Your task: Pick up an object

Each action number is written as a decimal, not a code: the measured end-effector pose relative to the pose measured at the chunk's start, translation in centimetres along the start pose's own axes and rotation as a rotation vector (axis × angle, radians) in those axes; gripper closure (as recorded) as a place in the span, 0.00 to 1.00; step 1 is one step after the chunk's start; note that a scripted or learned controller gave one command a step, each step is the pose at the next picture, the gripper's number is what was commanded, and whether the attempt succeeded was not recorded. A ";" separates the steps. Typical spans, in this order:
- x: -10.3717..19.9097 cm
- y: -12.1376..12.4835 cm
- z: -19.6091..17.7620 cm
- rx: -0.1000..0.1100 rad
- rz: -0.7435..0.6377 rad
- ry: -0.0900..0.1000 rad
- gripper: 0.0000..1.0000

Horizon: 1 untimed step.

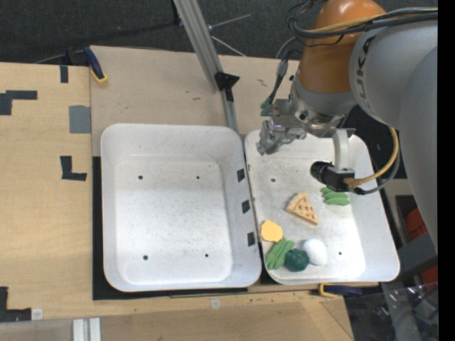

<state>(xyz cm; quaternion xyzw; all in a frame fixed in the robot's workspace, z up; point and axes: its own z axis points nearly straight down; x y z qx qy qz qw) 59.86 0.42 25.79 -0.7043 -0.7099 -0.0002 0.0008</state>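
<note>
Nearest the front edge of the worktop, in the near part of the right bin, a small cluster sits close together: a white egg-shaped piece, a dark green round lump touching it on the left, a light green pod-like piece lying at a slant beside that, and a yellow-orange piece right against the bin's left wall. A little farther in, toward the middle of that bin, lies an orange wedge with a grid pattern, apart from the cluster. Beyond it, near the right wall, a small green leafy piece rests just under a black fitting that hangs off the arm. The left bin stands alongside, its right rim meeting the other bin's left rim. At the far left corner of the right bin the jaws hang low over the bin floor, well apart from every piece; I cannot tell from here whether they are spread or pressed together, and nothing shows between them. Behind, a grey metal rail slants across the far edge of the worktop.
</note>
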 end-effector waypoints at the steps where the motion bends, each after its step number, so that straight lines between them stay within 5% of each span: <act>1: 5.5 1.8 -0.2 0.000 0.000 0.000 1.00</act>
